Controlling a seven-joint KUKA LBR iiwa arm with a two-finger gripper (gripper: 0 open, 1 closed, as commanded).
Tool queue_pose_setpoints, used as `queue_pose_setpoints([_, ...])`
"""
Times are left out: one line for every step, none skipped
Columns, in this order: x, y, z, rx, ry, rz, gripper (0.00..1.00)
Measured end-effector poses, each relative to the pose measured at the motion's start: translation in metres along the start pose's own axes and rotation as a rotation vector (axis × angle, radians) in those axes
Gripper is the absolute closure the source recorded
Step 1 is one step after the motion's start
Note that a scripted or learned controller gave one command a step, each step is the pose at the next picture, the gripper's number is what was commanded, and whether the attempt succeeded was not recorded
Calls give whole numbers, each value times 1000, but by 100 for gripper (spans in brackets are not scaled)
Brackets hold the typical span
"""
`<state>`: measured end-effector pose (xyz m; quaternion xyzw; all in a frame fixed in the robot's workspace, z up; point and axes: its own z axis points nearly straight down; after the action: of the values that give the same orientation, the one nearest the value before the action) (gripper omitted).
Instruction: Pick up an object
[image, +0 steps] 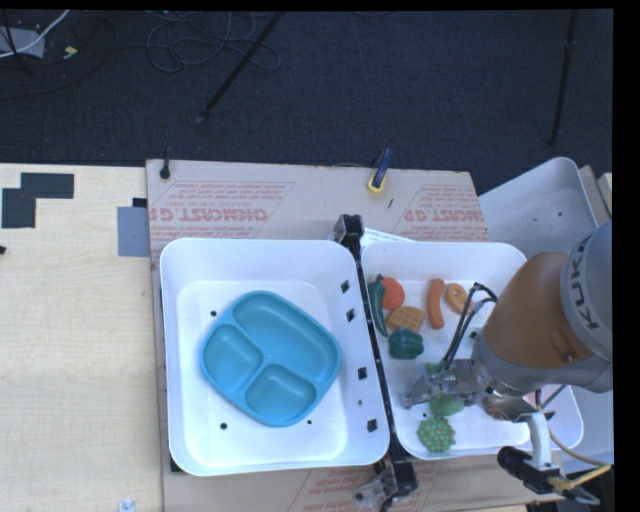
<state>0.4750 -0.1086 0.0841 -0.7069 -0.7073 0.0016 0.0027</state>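
the toy food is lying in the right bin (505, 255), gathered toward its left half: an orange-red round piece (392, 293) sitting far and left beside a green stalk-like piece (377, 303) that is running along the divider, a tan waffle-like piece (407, 319) just near of it, a dark green piece (405, 344) nearer again, an orange sausage-shaped piece (435, 302) lying lengthwise to the right, and a small yellow-orange ring-like piece (457, 296) just right of that. nearer the front, a light green piece (446, 405) is lying right at the end effector (432, 388), touching or just under its metal parts, and a bumpy green broccoli-like piece (436, 434) is sitting close to the near rim. the end effector is hanging low over the near middle of this bin, and it is not possible to tell how it is set, nor whether the light green piece is gripped. the arm (545, 320), orange and grey, is reaching in from the right and covering the bin's right part. in the left bin (190, 270) a blue divided plate (270, 356) is lying flat, turned at an angle. both bins are resting on cardboard (230, 205) on the pale surface (70, 350), with a blue and yellow clamp (379, 172) at the cardboard's far edge.
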Motion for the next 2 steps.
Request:
queue_pose_setpoints([-2, 1, -10, 2, 2, 7, 100])
queue_pose_setpoints([-5, 0, -49, -2, 0, 4, 100])
